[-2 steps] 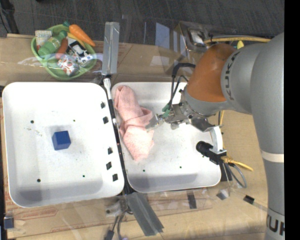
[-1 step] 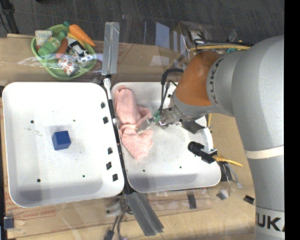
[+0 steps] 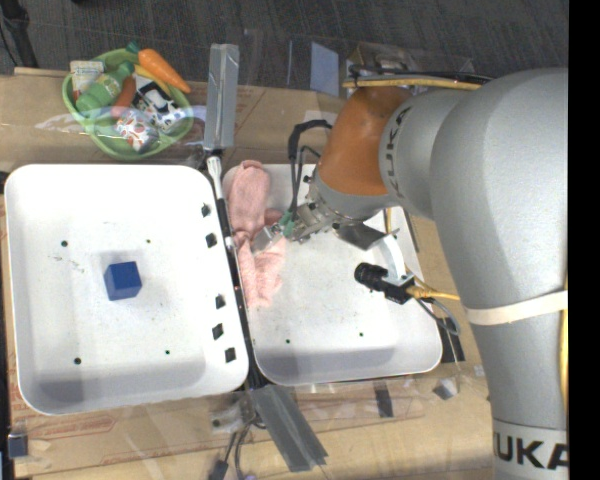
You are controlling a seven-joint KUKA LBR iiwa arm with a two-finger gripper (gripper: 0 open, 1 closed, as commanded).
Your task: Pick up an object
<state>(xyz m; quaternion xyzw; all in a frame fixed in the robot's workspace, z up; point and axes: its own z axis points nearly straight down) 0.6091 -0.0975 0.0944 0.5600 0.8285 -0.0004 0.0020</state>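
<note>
Pink crumpled cloth [image 3: 252, 236] beside metal tool [image 3: 280, 230], blue cube [image 3: 123, 279] in left bin [image 3: 40, 368]

The arm [image 3: 500, 228] at the right of the frame has a smooth, faintly glossy grey shell, with a shiny orange band [image 3: 355, 153] like polished plastic. Both bins [image 3: 40, 268] look like smooth matt white plastic. The pink cloth [image 3: 250, 233] at centre is soft and crumpled. The blue cube [image 3: 123, 280] looks matt. The bench [image 3: 40, 93] looks like dull brown board. At upper left, the green bowl [image 3: 110, 140] has a plastic sheen.
</note>
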